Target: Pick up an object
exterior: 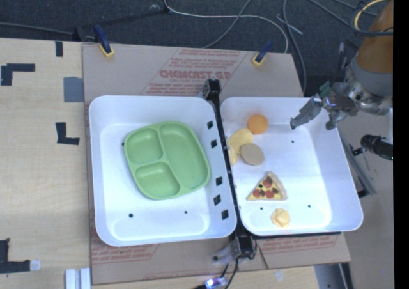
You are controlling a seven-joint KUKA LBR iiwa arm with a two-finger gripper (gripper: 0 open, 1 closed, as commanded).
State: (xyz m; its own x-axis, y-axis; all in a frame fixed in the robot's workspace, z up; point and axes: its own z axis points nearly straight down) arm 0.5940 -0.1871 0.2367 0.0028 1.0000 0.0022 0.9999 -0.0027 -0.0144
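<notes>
Two shallow white plastic bins sat side by side on a sheet of brown printed cardboard [192,67] clamped to the pale wooden table [38,153]. The left bin [102,217] held a smooth, matte green tray [166,160] with rounded corners and three moulded compartments, lying flat and turned slightly askew.

The right bin [319,172] held a loose cluster of toy foods. An orange ball [257,123] lay nearest the far wall. Just below it, a pale yellow rounded piece [239,139] touched a tan, flat oval disc [252,154] that overlapped its lower edge. Nearer the front lay a triangular pizza slice [267,188] with red and dark dots on a yellow crust, and beyond that, close to the front wall, a small lumpy yellow piece [280,218].

The fingers [316,114] hung over the far right corner of the right bin, spread apart into a clear open gap with nothing between them. The grey arm [374,77] rose behind them at the right edge. The orange ball was the closest item, off to the left of the fingers and apart from them; the other pieces lay farther off toward the front-left.
</notes>
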